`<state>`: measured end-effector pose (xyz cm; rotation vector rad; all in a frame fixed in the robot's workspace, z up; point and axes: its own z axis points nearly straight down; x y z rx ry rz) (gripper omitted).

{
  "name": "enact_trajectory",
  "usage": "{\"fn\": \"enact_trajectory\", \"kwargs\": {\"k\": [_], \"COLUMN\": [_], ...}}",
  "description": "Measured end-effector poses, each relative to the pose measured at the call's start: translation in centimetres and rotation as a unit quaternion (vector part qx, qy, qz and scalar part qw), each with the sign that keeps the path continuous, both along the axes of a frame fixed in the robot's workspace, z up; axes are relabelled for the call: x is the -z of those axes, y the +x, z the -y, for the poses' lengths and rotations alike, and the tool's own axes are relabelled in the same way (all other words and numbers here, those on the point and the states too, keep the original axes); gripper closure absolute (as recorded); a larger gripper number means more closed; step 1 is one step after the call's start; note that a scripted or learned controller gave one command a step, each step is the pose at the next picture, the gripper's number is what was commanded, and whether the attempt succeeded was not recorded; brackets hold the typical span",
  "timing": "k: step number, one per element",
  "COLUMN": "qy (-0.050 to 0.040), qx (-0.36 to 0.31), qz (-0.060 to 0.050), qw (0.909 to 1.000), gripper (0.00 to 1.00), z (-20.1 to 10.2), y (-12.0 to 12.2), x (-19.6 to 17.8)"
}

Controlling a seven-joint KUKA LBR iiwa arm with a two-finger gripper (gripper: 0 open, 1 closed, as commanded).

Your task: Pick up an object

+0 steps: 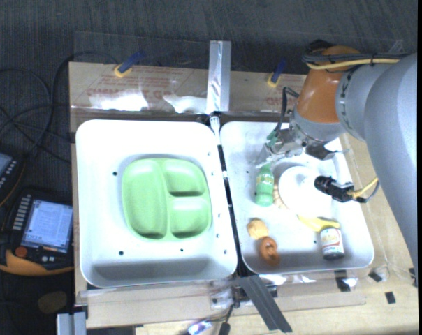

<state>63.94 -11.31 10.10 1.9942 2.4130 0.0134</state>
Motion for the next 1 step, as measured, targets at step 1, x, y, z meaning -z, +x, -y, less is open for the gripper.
{"fn": "enact_trajectory", "kwargs": {"k": [1], "qy": [0.0006], "qx": [-0.007], "qz": [-0.007], "qw": [0.9999], "gripper": [1.0], "z": [0.12], "y": [-0.08], "x": [-3.5]}}
